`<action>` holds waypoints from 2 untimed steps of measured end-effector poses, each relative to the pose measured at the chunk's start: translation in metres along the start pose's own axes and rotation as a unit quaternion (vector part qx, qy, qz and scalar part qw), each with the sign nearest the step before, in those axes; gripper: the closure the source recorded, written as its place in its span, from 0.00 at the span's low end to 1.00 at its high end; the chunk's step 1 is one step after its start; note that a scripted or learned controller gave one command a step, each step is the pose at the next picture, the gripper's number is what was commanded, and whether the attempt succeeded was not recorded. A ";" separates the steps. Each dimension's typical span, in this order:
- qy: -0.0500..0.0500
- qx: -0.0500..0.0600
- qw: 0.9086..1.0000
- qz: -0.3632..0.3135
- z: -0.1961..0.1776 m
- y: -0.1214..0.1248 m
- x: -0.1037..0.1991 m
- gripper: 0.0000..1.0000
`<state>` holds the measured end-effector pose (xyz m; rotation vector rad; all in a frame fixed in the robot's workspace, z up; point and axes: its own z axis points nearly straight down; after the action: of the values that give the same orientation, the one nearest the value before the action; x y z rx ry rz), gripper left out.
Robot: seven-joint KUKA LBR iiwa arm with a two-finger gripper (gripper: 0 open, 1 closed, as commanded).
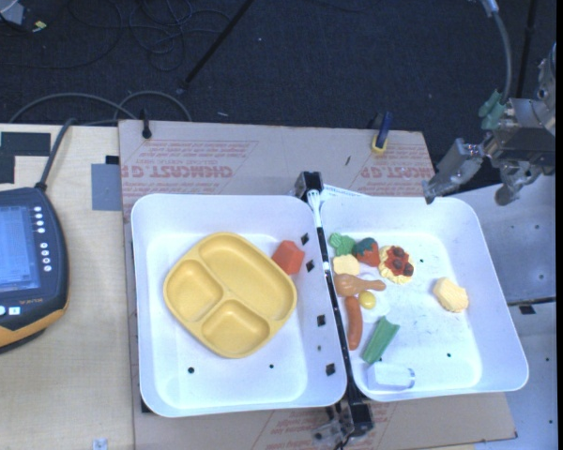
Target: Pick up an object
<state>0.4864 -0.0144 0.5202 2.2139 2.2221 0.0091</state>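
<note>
A: Hanging over the far right corner of the right white plastic bin (507, 382), the grey two-finger gripper (474, 176) sits above the bin's rim, apart from everything inside it. Whether its fingers are spread or closed I cannot tell from this angle; nothing shows between them.

B: And the objects waiting to be picked?

A: All in that right bin, mostly near the divider. A green toy vegetable (342, 244) and a red toy fruit (366, 248) lie at the far side, just beside a yellow disc with red dots (396, 262). Nearer the camera lie an orange toy carrot-like piece (358, 285), a red-orange toy sausage (354, 322) and a green rectangular stick (381, 337). A pale yellow toy block (450, 295) sits alone toward the right wall, and a clear plastic piece (391, 376) rests near the front edge.

B: The left bin?

A: The left white plastic bin (159, 382) holds a yellow three-compartment plate (227, 293), with a red wedge-shaped block (287, 256) touching its far right edge
</note>
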 end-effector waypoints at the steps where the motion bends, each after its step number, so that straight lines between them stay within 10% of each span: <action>1: -0.001 0.007 1.000 -0.003 -0.003 0.003 0.002 1.00; 2: -0.001 0.012 1.000 0.003 0.106 -0.013 -0.022 1.00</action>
<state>0.4746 -0.0360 0.4136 2.2316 2.2268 -0.0185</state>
